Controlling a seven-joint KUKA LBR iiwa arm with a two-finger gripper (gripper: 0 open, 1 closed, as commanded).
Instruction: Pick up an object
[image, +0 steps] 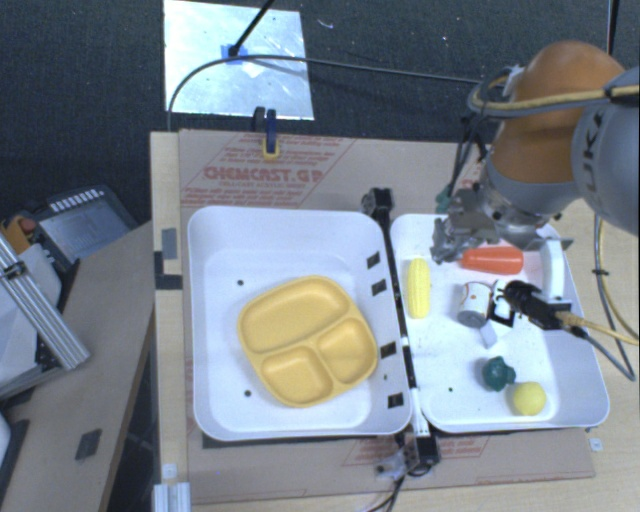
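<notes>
We see the arm (560, 110) entering from 2 o'clock. The left bin (210, 300) holds a yellow divided tray (305, 340). In the right bin (580, 390) the gripper (455, 238) hovers at 12 o'clock beside the orange carrot (492, 261). Corn cob (418, 287) lies at 9 o'clock, green piece (497, 373) and lemon (528, 398) at 5 o'clock.

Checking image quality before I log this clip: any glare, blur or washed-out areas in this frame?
Camera view: the metal sheet beyond the bench glares brightly, nearly blown out; both white bins look overexposed, with little surface detail; the yellow tray and corn stay readable; the whole frame is soft and grainy; the gripper area is murky, fingers indistinct.
</notes>
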